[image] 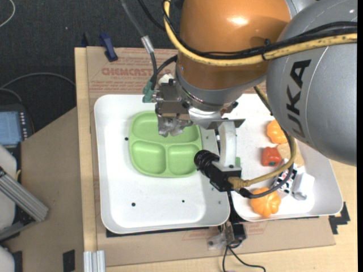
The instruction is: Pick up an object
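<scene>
The gripper (173,124) hangs over the green plate (161,149) in the left bin (113,169); whether it is apart or together I cannot tell. At three o'clock, the right bin (323,200) holds orange and red toys (271,154). The arm (306,89) reads "UKA"; cardboard (125,69) at twelve o'clock reads "CHEMCAST".

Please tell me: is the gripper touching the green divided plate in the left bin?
Cannot tell. In the camera view the gripper overlaps the upper part of the green divided plate, but the slanted look from above hides any contact or gap between them.
</scene>
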